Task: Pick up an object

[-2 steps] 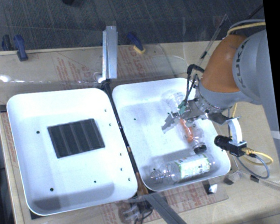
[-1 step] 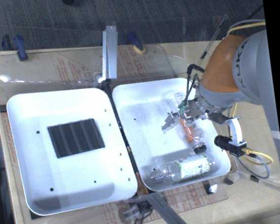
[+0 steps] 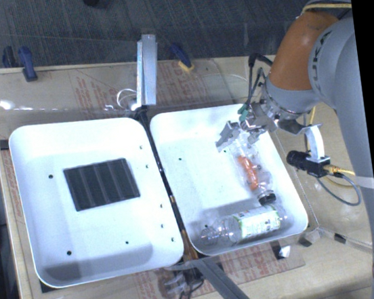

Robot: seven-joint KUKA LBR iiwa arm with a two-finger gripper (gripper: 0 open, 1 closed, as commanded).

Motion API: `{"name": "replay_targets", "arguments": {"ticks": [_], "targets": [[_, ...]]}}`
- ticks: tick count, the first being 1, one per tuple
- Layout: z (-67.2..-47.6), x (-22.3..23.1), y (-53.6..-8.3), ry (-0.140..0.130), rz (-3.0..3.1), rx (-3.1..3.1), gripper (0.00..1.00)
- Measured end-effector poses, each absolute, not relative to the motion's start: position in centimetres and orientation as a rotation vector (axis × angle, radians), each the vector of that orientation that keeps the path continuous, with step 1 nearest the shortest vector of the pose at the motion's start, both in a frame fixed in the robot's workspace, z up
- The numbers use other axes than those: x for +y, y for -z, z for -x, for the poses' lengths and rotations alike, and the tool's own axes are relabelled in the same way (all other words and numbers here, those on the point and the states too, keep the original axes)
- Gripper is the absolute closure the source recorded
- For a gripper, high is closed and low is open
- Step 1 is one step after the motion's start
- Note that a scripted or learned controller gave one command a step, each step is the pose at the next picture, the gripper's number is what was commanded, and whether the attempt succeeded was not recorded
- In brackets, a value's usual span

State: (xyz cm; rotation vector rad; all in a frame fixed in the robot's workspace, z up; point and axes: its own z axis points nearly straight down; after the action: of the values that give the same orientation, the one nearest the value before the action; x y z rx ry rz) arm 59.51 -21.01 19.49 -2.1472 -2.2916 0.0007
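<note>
Hovering gripper [image 3: 234,132] | jaws apparently parted, holding nothing | orange-filled bottle [image 3: 251,171] just below, apart

Grey arm [image 3: 339,57], orange wrist band [image 3: 297,52]

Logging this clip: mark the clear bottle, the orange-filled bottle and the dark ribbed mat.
clear bottle [image 3: 248,225], camera view, on its label
orange-filled bottle [image 3: 250,170], camera view, on the orange part
dark ribbed mat [image 3: 101,184], camera view, its middle

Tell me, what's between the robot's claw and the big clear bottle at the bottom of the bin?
In the camera view, a small bottle with orange inside lies between the gripper and the big clear bottle, in the right bin.
</note>
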Motion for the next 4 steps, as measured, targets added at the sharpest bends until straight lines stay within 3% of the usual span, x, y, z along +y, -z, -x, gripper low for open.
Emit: {"name": "replay_targets", "arguments": {"ticks": [1,2,3,4], "targets": [[-60.1,-21.0,-21.0,-0.002,2.111,-2.326,0.00],[-56.7,-20.9,-17.8,-0.002,2.054,-2.374,0.00],[-57.6,-20.8,-17.3,0.000,1.981,-2.441,0.00],[-57.0,-20.9,-18.0,-0.002,1.904,-2.496,0.00]]}}
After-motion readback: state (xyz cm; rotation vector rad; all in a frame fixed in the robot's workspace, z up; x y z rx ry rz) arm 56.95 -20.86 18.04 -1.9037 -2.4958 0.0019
